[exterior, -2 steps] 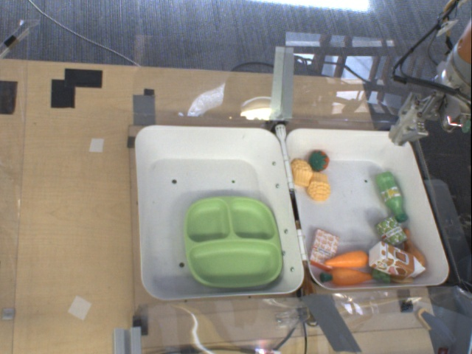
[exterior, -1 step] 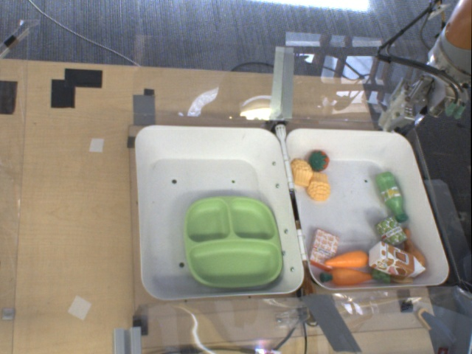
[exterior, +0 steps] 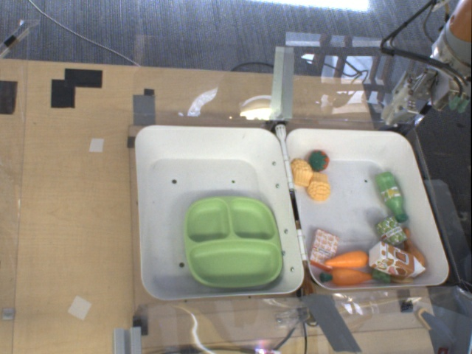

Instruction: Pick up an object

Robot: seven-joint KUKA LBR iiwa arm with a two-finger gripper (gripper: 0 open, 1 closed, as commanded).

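No label can be read on the green bottle (exterior: 390, 195) at the right bin's (exterior: 354, 147) right wall. The gripper (exterior: 413, 98) hangs beyond the far right corner, its state unclear. The bench (exterior: 66, 220) is tan board.

Two shallow white bins sit side by side on the table (exterior: 66, 220). The left bin (exterior: 155, 198) holds a green divided plate (exterior: 232, 240) lying flat. The right bin (exterior: 354, 153) carries a scatter of toy food: two yellow corn pieces (exterior: 310, 181) near a small dark green ball (exterior: 318, 159), a green bottle (exterior: 390, 193) by the far wall, two orange carrots (exterior: 346, 267) and small printed cartons (exterior: 396, 260) along the near edge. The arm (exterior: 451, 35) hangs at the upper right corner, beyond the bins.
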